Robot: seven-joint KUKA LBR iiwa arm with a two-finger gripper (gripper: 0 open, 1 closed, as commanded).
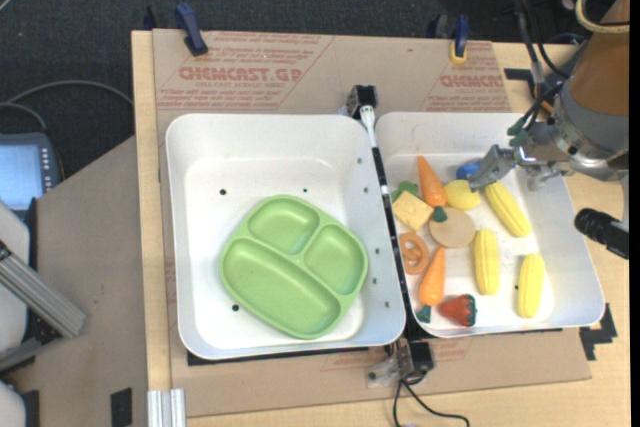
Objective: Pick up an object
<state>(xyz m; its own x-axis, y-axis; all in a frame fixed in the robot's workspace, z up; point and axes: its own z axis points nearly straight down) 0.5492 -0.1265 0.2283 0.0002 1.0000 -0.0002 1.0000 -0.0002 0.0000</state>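
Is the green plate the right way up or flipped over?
Right way up. The green plate lies in the left bin, its three hollow sections facing upward.

Two glossy white plastic bins (190, 215) sit on a matt brown paper-covered counter (300, 75); a smooth green plastic tray (292, 265); shiny plastic toy corn (486, 261).

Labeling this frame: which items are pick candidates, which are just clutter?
Job: end effector; right bin with corn cobs, carrots, cheese, pretzel, strawberry.
Clutter: left bin, green tray, clamps, cables.
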